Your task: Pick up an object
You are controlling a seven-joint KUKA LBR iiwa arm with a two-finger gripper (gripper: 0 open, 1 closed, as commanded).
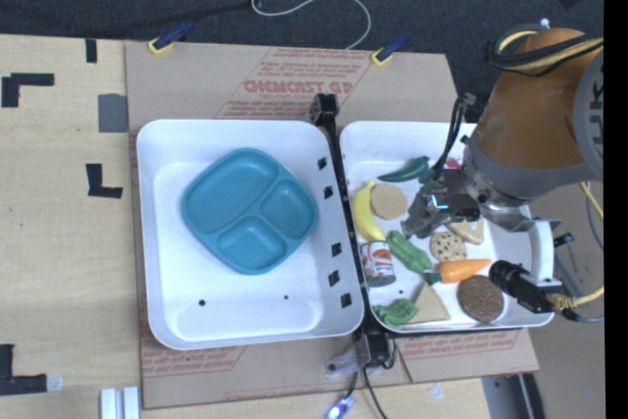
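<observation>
- Two white bins sit side by side on the bench; the right bin [361, 137] serves as the landmark for everything below.
- Left of it, the left bin [157, 240] holds a blue divided plate [249, 209].
- Inside the right bin, along its left wall, lie a banana [365, 214] and, nearer the camera, a small can [379, 263].
- Beside the banana is a round tan biscuit [388, 201]; a dark green pepper [403, 171] lies toward the bin's far side.
- Near the bin's front edge are a leafy green piece [396, 313], a tan wedge [432, 303], a brown round patty [481, 297] and an orange carrot [463, 270].
- A spotted cookie [444, 245] and a green pod [409, 250] lie mid-bin.
- The gripper [429, 211] hangs over the middle of the right bin, just above the cookie; whether its pincer is wide or narrow I cannot tell.
</observation>
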